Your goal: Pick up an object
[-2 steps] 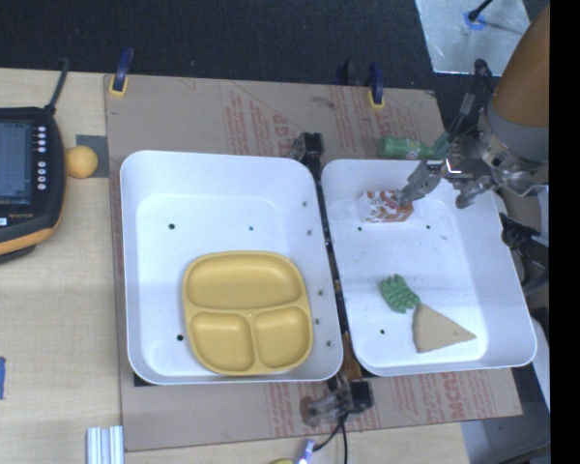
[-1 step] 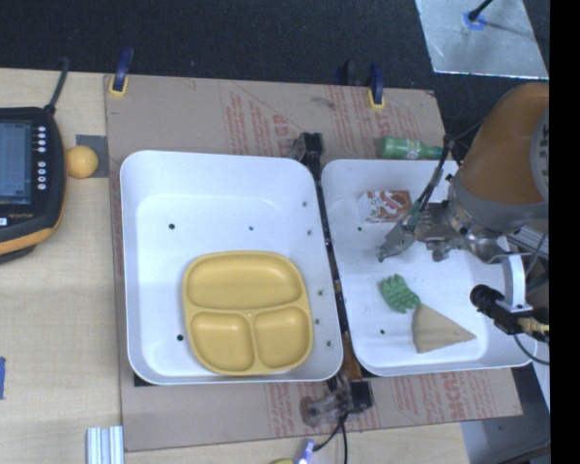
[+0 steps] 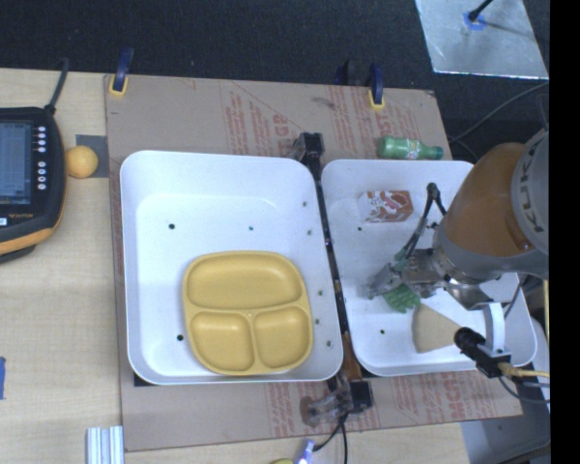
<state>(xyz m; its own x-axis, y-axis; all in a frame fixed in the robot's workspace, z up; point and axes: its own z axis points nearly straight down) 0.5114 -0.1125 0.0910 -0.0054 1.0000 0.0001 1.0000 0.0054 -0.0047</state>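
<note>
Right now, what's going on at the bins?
The arm reaches in from the right over the right bin, with its gripper low, right by a green item. Whether it has hold of it can't be told. A tan wedge and a red-and-white packet also lie in that bin. The left bin holds a yellow tray. A green bottle lies outside the bins.
</note>
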